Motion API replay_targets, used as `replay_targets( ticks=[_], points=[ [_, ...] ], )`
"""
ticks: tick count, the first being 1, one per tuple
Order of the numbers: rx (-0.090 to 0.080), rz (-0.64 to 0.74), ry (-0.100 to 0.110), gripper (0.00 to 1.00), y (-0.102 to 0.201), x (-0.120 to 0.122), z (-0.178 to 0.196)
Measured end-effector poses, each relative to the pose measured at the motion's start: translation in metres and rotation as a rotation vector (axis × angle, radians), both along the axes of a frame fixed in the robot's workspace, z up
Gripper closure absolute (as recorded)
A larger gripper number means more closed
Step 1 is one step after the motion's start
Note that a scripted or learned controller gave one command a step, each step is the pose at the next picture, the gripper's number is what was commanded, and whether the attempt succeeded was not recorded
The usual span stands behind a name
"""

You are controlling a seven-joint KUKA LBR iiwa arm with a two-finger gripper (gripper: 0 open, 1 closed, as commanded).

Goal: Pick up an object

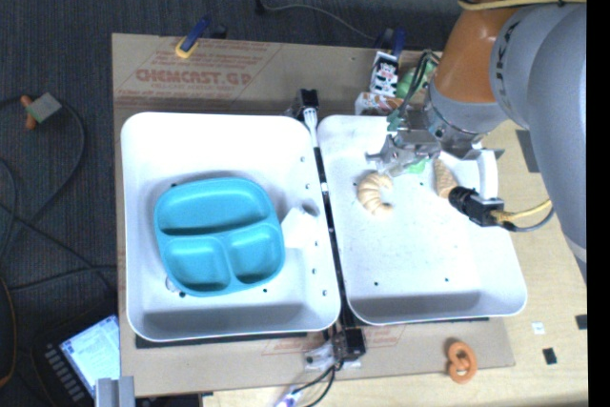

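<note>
Tool [400, 148] low in right bin [429, 286], just above croissant [375, 192] (finger state unclear); centre over it before you close.

The hand [398, 152] is hanging over the far part of the right bin [429, 295]. A croissant [375, 191] is lying in that bin just in front of the hand. The divided tray [219, 235] is sitting in the left bin [152, 133], well to the hand's left.
</note>
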State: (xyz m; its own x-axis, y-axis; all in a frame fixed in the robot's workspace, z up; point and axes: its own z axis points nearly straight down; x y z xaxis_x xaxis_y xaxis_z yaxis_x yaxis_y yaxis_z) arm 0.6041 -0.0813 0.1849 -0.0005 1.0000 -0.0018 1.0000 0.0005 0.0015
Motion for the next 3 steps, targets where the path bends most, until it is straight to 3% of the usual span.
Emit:
replay_targets(
  ticks=[1, 2, 3],
  points=[
    [0.0, 0.0, 0.002, 0.0, 0.0, 0.0, -0.001],
    [0.001, 0.0, 0.0, 0.0, -0.017, -0.047, -0.098],
    [-0.004, -0.002, -0.005, 1.0, -0.019, -0.046, -0.088]
  ],
)
